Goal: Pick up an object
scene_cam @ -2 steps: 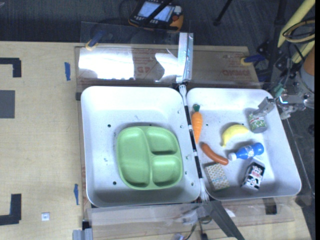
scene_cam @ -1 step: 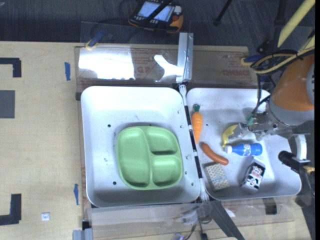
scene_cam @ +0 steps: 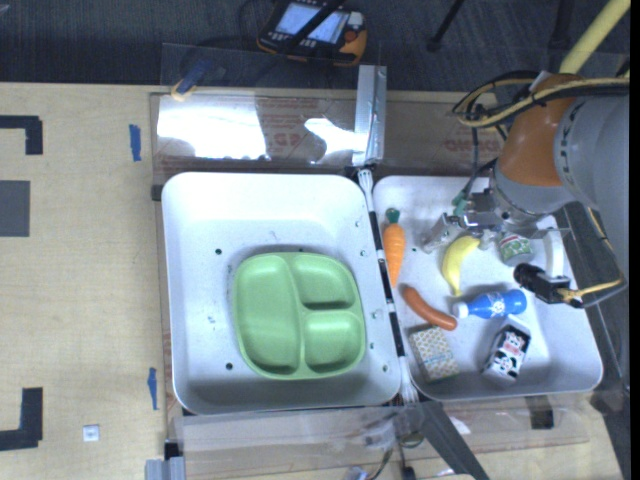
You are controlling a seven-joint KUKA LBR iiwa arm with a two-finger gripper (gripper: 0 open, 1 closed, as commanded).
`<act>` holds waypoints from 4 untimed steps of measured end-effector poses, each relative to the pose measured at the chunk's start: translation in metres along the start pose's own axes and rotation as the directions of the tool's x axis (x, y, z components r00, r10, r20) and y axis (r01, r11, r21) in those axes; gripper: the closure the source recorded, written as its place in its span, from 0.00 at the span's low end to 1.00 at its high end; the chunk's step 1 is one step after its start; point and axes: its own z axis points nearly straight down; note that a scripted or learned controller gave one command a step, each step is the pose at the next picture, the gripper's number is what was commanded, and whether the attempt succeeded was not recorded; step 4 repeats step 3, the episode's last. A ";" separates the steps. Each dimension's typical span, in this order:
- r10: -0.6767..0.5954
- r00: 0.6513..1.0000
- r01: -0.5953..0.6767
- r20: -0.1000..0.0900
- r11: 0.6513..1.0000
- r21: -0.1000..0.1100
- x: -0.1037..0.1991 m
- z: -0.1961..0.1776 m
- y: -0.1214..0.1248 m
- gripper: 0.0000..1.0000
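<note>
Everything is placed from the banana (scene_cam: 459, 261) in the right bin (scene_cam: 585, 368). Nearest the camera, below it, a carton (scene_cam: 508, 352) and a patterned pouch (scene_cam: 433, 352) are seen. A blue bottle (scene_cam: 495, 304) and a sausage (scene_cam: 428, 307) lie closer below. A carrot (scene_cam: 393, 248) lies to its left. The gripper (scene_cam: 462, 224) is seen just above the banana; how far it is open cannot be told.

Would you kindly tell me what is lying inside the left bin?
The left bin holds a green divided tray with three compartments, nothing visible in them. Whatever lies beneath the tray is covered.
</note>
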 end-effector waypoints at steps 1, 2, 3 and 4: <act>-0.003 1.000 0.003 0.002 1.000 -0.006 0.001 -0.012 0.002 1.00; 0.295 0.955 -0.295 0.001 0.955 0.002 -0.008 0.000 0.025 1.00; 0.303 0.953 -0.303 0.000 0.953 0.003 0.098 -0.144 0.023 1.00; 0.303 0.953 -0.303 0.000 0.953 0.003 0.098 -0.144 0.023 1.00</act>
